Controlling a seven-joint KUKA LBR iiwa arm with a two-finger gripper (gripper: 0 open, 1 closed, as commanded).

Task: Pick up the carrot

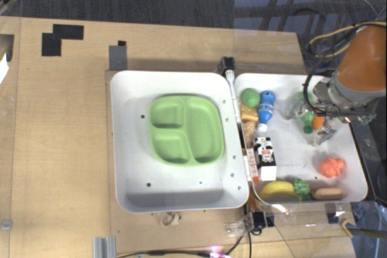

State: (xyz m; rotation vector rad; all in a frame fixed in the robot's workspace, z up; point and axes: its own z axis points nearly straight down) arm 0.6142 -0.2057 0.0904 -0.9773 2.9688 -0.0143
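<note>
The carrot is a small orange piece with a green top. It sits in the upper right part of the right bin, between the two fingers of my gripper. The gripper comes down from the orange-banded wrist at the right edge, and its fingers close around the carrot from upper left and lower right. The wrist hides the bin's far right corner.
The right bin also holds a green ball, a blue bottle, a cow-patterned carton, a banana, broccoli, a brown sausage and a pink-orange lump. The left bin holds a green divided plate.
</note>
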